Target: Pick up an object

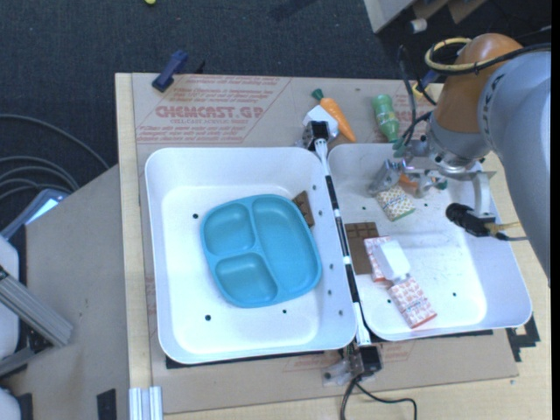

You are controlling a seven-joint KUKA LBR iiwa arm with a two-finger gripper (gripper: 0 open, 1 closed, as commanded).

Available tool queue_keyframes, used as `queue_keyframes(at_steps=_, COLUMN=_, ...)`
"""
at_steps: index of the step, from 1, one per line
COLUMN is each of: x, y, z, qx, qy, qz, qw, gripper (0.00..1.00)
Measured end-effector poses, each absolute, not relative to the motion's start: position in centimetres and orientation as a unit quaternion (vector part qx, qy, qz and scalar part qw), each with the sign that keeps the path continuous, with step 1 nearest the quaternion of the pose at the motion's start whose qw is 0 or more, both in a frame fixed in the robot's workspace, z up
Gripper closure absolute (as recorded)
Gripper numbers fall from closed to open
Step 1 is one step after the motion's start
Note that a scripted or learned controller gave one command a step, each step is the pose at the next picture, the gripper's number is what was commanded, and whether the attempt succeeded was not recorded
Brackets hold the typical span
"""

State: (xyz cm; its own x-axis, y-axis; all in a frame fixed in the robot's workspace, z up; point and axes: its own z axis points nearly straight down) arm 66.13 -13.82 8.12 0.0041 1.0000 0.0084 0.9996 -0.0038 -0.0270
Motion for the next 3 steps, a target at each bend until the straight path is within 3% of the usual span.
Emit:
queue_keyframes(at_steps=1, x=66.3, y=-12.1, z=8.2, qx=-0.708, qy=-0.706, qz=0.0059, qw=0.008, gripper=0.0)
queue_keyframes(at_steps=2, x=66.6, y=-12.0, z=9.5, qx=-0.707, qy=-0.707, qz=0.0013, qw=0.001, gripper=1.0)
queue_keyframes(at_steps=3, x=62.0, y=-9.4, z=10.5, qx=-0.707, qy=-0.707, qz=0.0005, qw=0.001, gripper=1.0)
